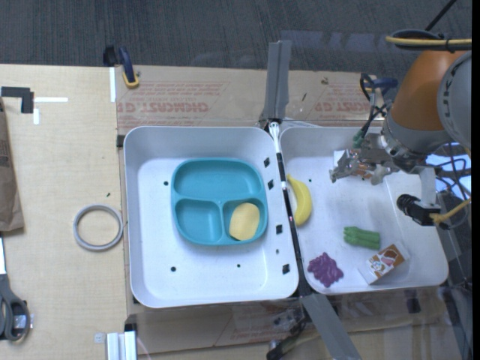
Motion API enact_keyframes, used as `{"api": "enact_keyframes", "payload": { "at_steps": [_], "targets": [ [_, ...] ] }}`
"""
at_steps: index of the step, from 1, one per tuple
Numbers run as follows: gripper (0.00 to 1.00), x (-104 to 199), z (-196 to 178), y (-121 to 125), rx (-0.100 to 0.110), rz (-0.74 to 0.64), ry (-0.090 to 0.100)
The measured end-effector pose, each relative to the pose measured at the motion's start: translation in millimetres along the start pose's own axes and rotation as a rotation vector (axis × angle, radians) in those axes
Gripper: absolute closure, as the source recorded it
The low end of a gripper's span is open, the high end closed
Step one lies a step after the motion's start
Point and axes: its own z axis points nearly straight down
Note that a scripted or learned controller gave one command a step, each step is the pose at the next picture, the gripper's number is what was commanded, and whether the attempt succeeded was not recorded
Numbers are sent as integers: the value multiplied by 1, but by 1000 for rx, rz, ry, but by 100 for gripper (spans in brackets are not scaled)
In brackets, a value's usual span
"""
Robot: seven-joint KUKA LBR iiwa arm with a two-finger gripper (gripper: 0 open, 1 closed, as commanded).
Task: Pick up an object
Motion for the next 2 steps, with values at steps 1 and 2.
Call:
{"api": "enact_keyframes", "payload": {
  "at_steps": [1, 2],
  "targets": [
    [0, -32, -3, 63, -4, -112, -2],
    [0, -75, -41, 67, -8, -406, -4]
  ]
}}
